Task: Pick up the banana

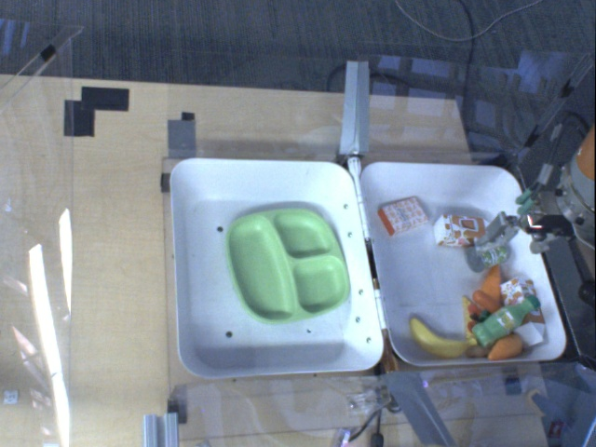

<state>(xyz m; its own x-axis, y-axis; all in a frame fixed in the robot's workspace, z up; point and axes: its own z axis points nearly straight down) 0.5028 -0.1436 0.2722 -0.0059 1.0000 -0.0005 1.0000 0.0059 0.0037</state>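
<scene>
fingers (491, 246) of the gripper (494, 250) are sitting over the right bin (410, 277), low near its right side, and we are not able to tell from this slant whether they are spread or closed; nothing is showing between them, so we are not calling it a hold.

we are seeing the banana (438, 340) lying flat at the near edge of the right bin, yellow, curved, one end toward the bin's middle wall and the other running into the pile of toy food (503, 319) at the near right corner. we are judging it light, smooth and a bit slippery, likely a stiff plastic toy though we are not sure, so it should not squash. best hold is looking like across the thick middle, jaws closing over the short width, away from the tapered ends and away from the pile.

banana is lying nearer the camera than the fingers and to the view's left of them, apart, with orange pieces and a green bottle (504, 322) between. two small cartons (403, 215) are lying further back in the same bin. the left bin (196, 277) is holding a green divided tray (289, 264), well apart from all this. pick is not yet done, we are judging.
</scene>
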